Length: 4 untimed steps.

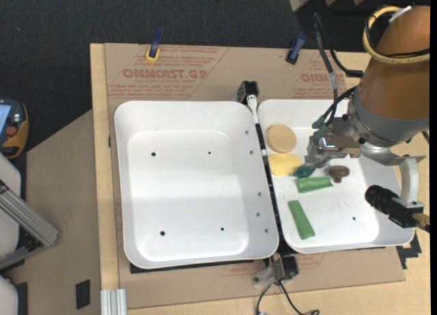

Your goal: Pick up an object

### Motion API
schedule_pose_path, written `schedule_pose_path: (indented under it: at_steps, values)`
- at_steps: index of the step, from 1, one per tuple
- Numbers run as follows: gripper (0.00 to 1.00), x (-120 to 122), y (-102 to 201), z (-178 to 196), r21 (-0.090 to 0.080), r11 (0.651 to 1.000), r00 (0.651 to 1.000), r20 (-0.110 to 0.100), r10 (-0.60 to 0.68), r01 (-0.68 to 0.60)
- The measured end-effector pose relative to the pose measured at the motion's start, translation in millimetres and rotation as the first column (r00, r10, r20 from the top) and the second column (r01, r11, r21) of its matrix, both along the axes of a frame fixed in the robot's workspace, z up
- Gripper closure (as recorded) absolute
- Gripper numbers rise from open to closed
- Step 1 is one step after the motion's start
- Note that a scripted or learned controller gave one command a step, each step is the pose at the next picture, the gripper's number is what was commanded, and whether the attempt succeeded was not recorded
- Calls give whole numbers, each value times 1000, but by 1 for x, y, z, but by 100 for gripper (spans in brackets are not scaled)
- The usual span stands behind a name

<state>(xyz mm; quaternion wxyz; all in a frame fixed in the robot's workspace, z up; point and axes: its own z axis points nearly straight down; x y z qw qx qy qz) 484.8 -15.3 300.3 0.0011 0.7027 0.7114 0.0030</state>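
cardboard-topped desk (171, 67), two white bins. my tool (313, 163) hangs in the right bin (355, 228) over a yellow piece (283, 164) and a green block (314, 184); i can't tell its spread. i'd centre on one piece before closing.

One fixed overhead camera, slanting down on both bins (184, 190) (arm (396, 74) from right).
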Motion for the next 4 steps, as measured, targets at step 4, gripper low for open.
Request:
schedule_pose_path:
  at_steps: [4]
  values:
    - [100, -6, 90, 86, -3, 1000, 1000, -10, -11, 11]
